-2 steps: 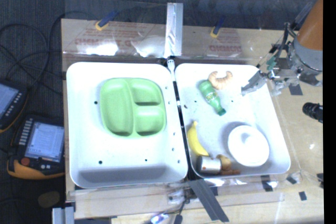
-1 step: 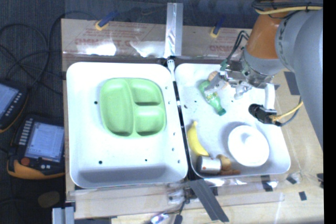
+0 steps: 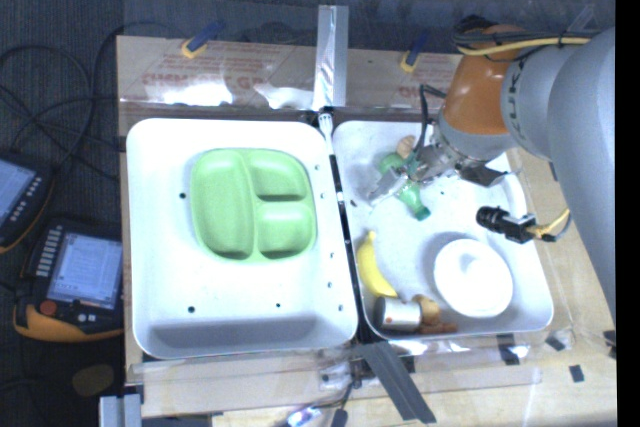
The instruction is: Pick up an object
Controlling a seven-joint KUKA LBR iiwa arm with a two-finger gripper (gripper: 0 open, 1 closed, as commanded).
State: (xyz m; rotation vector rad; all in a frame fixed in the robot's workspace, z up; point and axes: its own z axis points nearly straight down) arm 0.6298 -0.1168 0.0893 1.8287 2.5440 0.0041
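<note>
At the left of the desk, a white left bin carrying a green divided plate, flat, near the middle. Across the divider, the right bin, crowded. Along its left wall, a banana, curved, with a silver can lying just beside its lower end and a small brown piece touching the can. Toward the far end, the gripper, low over a clutter of small items, reaching in from the right; whether spread or closed, cannot tell amid the glare. Just beside it, on the near side, a small green item, the likeliest target, lying on the bin floor, not lifted. Further right, a round white bowl, near the can, apart from the gripper. Step in hand, by judgement: the descent onto a pick, nothing yet raised. Next: settle squarely over the green item, close on it, then lift straight up, clear of the banana and the bin wall.
</note>
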